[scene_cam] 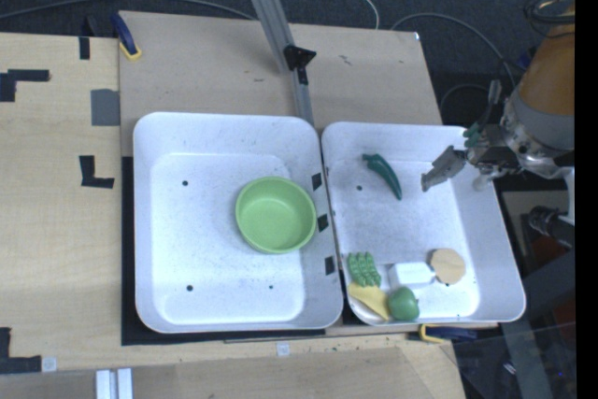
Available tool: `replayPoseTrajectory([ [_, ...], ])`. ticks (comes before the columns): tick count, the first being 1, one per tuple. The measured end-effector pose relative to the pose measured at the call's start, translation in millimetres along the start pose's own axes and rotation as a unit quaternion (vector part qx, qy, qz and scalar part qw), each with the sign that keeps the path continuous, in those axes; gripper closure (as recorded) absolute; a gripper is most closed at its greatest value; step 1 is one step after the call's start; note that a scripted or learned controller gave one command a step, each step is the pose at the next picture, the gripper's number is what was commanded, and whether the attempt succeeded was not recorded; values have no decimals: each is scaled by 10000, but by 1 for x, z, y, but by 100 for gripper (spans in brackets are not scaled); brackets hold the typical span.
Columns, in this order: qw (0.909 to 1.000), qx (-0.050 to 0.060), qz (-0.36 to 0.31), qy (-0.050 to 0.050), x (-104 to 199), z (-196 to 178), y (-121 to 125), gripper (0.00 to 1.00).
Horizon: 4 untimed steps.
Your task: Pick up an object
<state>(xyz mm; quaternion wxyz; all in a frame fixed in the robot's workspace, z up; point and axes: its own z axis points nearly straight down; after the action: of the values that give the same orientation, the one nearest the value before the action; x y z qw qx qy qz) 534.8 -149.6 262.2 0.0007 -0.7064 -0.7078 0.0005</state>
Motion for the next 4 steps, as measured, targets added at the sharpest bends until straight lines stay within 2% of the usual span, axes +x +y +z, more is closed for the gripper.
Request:
replayPoseTrajectory([
  [1, 10000, -2, 2, -1, 0, 0, 0, 0],
  [2, 10000, 33, 6, 5, 3, 65, -1, 0],
  [4, 10000, 28, 7, 2, -2, 162, -1, 0],
])
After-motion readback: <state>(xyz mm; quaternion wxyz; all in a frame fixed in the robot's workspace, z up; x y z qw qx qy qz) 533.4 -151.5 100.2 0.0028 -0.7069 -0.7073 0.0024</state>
